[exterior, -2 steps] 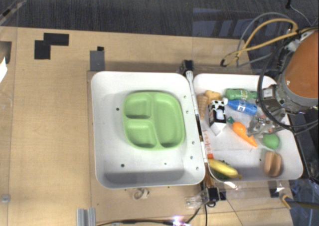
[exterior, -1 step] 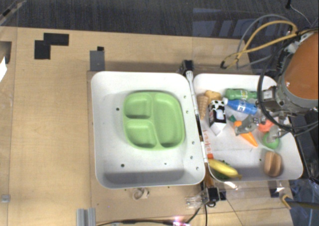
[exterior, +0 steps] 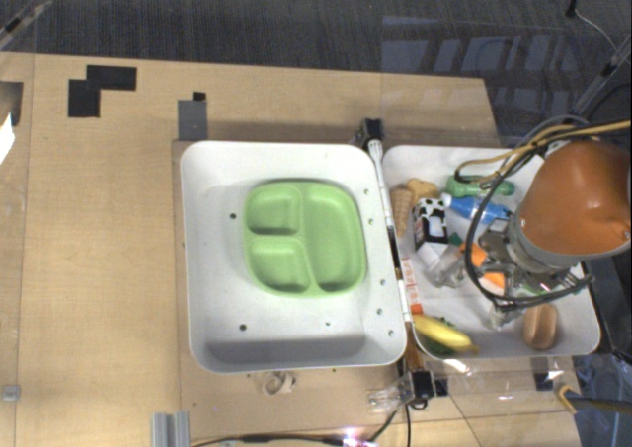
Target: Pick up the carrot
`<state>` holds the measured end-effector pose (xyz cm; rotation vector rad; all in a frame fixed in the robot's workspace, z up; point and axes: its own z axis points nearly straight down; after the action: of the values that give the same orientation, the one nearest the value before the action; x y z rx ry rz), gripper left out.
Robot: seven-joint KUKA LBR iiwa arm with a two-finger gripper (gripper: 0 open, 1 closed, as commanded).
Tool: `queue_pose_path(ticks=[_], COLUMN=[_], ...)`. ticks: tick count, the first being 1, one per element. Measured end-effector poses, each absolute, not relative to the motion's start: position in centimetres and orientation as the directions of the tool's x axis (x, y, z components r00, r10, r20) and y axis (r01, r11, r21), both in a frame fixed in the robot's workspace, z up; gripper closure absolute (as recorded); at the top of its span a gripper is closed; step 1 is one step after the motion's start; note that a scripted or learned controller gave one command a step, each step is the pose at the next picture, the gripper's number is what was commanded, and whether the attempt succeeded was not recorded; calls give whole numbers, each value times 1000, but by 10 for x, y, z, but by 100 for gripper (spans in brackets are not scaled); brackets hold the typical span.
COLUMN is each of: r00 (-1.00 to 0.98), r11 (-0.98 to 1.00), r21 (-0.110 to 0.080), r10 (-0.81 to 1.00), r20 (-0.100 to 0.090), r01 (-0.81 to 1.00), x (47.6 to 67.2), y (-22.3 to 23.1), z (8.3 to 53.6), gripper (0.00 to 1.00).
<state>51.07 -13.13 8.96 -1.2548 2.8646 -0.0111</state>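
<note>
The carrot shows as a small orange patch in the middle of the right bin, mostly covered by the arm's wrist. My gripper reaches down directly over it from the right, under the big orange band. Black cables loop around the wrist and hide the fingertips. I cannot tell whether the carrot is between them or just lying beneath.
Around the gripper in the right bin lie a banana, a brown rounded item, a tan cone, a black-and-white toy, and blue and green pieces. The left bin holds a green divided plate.
</note>
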Motion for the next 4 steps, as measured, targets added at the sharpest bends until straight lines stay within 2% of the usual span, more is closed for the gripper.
queue_pose_path(ticks=[1, 2, 3, 4], r00=[-674, -674, -915, -999], r11=[674, 674, 915, 1000], r21=[-23, -22, -7, -5], r10=[-738, -739, -404, 25], r20=[-20, -19, -12, -24], r01=[-738, -739, -404, 25], x=[516, 515, 531, 510], y=[-130, -130, -105, -99], z=[103, 103, 90, 91], gripper=[100, 0, 0, 0])
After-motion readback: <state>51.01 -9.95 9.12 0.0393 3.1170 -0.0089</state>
